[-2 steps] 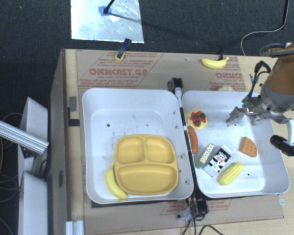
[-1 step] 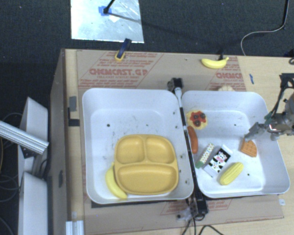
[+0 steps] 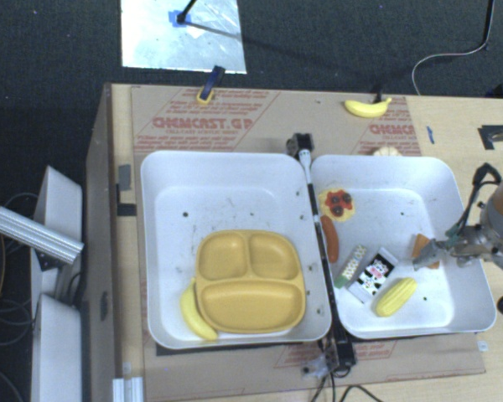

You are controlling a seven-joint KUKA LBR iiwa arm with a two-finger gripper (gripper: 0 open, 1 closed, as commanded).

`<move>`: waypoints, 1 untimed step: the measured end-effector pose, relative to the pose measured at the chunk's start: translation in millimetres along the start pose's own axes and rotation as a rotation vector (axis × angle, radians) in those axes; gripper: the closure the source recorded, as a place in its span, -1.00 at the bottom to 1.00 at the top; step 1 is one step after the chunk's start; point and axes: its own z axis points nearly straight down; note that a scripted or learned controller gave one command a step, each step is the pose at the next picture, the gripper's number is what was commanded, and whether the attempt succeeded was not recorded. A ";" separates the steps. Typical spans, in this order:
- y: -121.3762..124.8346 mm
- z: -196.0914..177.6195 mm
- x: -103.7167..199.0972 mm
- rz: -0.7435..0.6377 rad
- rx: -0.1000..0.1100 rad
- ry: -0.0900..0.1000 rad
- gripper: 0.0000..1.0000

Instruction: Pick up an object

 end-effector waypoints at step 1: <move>51.3 61.9 0.6 -0.002 -0.001 0.000 -1.00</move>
